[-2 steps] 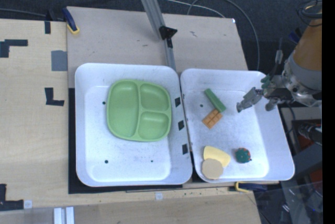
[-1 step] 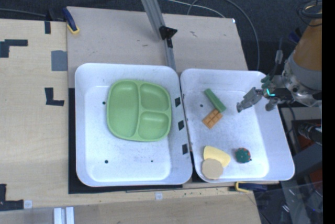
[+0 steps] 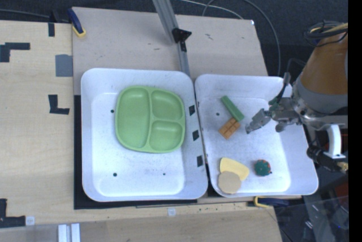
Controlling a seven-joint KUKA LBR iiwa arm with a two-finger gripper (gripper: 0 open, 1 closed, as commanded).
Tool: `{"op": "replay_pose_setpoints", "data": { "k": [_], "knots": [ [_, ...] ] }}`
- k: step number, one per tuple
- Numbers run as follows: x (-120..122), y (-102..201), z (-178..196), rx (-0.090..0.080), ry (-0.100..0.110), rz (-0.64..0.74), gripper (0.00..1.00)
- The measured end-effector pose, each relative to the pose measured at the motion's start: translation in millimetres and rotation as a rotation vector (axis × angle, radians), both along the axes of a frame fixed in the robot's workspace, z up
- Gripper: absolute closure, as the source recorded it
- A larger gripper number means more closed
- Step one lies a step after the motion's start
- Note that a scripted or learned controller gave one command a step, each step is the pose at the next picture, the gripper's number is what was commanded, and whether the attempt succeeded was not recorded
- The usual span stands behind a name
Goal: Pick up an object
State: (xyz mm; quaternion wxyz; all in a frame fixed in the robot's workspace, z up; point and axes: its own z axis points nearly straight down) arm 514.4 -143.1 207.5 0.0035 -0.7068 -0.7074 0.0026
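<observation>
A tan disc (image 3: 229,181) and yellow piece (image 3: 236,167) lie nearest. The fingers (image 3: 253,124) are seen spread, pinching nothing, just right of an orange block (image 3: 229,128) whose long axis slants far-right.

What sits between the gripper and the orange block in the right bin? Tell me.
Nothing: the camera view shows bare white bin floor between the gripper and the orange block. The green block lies just above that stretch.
</observation>
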Motion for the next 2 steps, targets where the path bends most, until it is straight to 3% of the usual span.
{"op": "replay_pose_setpoints", "data": {
  "k": [2],
  "knots": [
    [2,1,-90,0.000,-0.001,0.001,0.00]
  ]
}}
